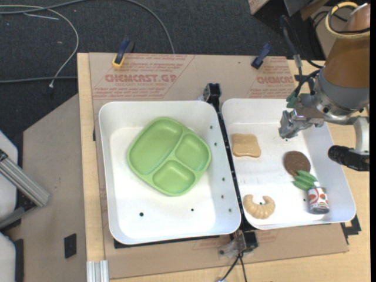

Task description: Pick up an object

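Observation:
The right bin (258,113) holds a tan slice of toast (246,146), a round brown patty (296,161), a small green piece (304,180), a red and white can (318,199) lying by the front right corner, and a pale curled croissant (259,205). My gripper (289,126) hangs over the back of this bin, right of the toast and above the patty, with nothing visibly held. The grey and orange arm (346,57) comes in from the upper right.
A green divided plate (169,155) lies in the left bin (117,216). A black divider (226,157) runs between the bins. Clamps (122,51) hold the cardboard base at the back, and cables lie on the dark floor beyond.

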`<control>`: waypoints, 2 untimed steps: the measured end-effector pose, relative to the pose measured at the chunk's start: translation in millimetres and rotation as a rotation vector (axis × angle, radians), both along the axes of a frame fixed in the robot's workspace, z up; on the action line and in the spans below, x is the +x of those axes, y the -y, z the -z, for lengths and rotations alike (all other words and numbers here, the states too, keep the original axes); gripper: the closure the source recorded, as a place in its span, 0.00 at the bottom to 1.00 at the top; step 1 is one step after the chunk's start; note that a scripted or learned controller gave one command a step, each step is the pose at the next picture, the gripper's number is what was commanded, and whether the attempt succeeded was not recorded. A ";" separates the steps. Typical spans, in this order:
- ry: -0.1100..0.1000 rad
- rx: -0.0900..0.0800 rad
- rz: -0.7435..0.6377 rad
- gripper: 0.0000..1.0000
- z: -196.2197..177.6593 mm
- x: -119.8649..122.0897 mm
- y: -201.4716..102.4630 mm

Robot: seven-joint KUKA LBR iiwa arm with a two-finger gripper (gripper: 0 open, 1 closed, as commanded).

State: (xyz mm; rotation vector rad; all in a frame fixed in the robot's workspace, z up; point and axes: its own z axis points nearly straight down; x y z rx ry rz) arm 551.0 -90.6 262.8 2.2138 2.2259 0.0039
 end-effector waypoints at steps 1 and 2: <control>0.000 0.001 -0.001 1.00 -1.7 12.1 -50.5; -0.001 0.000 0.000 1.00 -0.3 23.2 -99.6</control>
